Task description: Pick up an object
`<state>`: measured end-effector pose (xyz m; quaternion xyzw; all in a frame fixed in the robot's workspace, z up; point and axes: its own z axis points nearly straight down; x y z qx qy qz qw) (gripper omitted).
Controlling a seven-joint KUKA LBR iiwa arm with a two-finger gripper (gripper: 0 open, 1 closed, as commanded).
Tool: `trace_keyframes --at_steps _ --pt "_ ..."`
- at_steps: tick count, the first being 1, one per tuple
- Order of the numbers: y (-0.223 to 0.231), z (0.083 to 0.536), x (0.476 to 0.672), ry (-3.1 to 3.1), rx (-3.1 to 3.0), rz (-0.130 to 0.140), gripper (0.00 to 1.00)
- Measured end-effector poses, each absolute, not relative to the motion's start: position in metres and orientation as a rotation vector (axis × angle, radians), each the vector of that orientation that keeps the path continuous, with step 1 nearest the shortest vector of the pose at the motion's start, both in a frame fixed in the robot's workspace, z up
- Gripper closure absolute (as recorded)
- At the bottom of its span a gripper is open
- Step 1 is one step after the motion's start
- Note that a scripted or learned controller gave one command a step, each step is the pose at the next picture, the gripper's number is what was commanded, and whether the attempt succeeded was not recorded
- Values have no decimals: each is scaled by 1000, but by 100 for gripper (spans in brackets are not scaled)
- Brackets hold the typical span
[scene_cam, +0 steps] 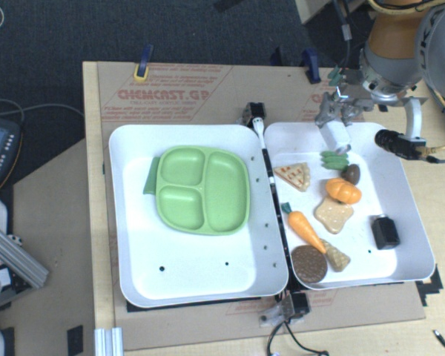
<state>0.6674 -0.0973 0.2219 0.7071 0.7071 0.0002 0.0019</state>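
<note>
My gripper (336,124) hangs over the back edge of the right bin (408,199), under the grey and orange arm. A small white cylinder (335,135) sits right at its tip; whether it is gripped I cannot tell. Just in front of it lies a green leafy piece (332,159) beside a dark brown lump (351,173). Further forward lie a tan wedge (293,175), an orange piece (343,191), a slice of toast (333,215), a carrot (305,228), a brown round disc (309,264) and a black block (385,232).
The left bin (133,258) holds a green divided plate (204,190). A black-tipped part of the arm (397,143) juts over the right bin's far right rim. Clamps (142,67) stand at the bench's back edge.
</note>
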Motion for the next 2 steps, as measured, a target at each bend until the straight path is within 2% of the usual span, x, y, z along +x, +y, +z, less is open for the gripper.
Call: trace_keyframes --at_steps 1,2 --pt "-92 215 657 2223 2223 -3 100" --pt "-92 216 656 2223 2221 -2 100"
